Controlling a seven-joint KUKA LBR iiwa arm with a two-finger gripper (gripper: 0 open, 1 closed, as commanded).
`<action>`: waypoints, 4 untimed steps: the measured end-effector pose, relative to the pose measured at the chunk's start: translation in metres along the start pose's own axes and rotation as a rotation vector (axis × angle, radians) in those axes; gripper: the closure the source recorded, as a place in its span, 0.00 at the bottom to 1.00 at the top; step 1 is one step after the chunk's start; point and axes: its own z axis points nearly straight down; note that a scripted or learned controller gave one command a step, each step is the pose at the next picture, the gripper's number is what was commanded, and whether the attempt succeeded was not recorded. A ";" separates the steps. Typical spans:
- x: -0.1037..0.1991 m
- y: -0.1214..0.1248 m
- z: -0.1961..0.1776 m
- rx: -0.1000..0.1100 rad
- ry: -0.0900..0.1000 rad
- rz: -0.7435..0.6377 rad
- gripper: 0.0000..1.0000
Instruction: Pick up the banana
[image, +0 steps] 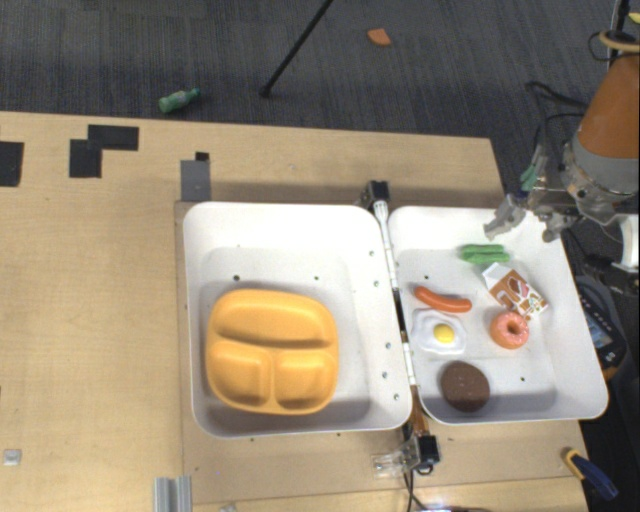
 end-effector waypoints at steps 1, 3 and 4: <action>-0.004 -0.051 0.120 -0.020 -0.009 -0.210 0.00; 0.063 -0.117 0.143 -0.017 -0.002 0.017 0.00; 0.069 -0.127 0.143 -0.018 -0.002 0.110 0.00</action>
